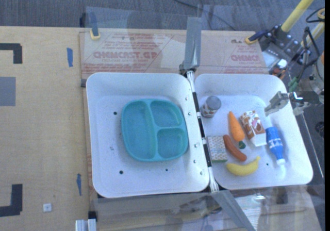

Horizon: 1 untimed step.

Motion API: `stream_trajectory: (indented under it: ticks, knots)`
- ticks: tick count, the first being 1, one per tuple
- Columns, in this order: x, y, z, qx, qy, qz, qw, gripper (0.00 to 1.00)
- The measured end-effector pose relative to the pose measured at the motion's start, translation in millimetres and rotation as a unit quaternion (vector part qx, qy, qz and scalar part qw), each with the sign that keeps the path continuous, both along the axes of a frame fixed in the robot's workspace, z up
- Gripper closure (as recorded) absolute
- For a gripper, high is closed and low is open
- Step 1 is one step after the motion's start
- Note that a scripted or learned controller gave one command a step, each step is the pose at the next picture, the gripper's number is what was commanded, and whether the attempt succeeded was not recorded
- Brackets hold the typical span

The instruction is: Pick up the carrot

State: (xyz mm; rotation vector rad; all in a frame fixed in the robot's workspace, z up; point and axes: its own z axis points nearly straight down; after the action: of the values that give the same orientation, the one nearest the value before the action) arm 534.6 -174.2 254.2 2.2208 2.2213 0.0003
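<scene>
Camera view: small tapered orange plastic carrot (236,126) looks light, rigid, slippery; best pinched across its thicker middle. End effector (278,102) state: cannot tell.

Teal divided plate (154,129) in left bin (98,91); banana (243,167), blue tube (275,144) in right bin (304,173).

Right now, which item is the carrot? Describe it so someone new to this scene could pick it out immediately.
Look in the right-hand white bin, among the cluster of small items near its middle. The carrot is the plain orange tapered piece lying with its narrow tip toward the far side, left of the small printed carton. Unlike the reddish sausage below it and the curved yellow banana, it is bright orange and cone-shaped.
</scene>
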Motion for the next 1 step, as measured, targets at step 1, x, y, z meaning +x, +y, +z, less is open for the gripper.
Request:
stream_trajectory:
  ticks: [1]
  knots:
    - [49.8,65.3,-96.5,0.0003,0.0,0.157,0.9876,0.0]
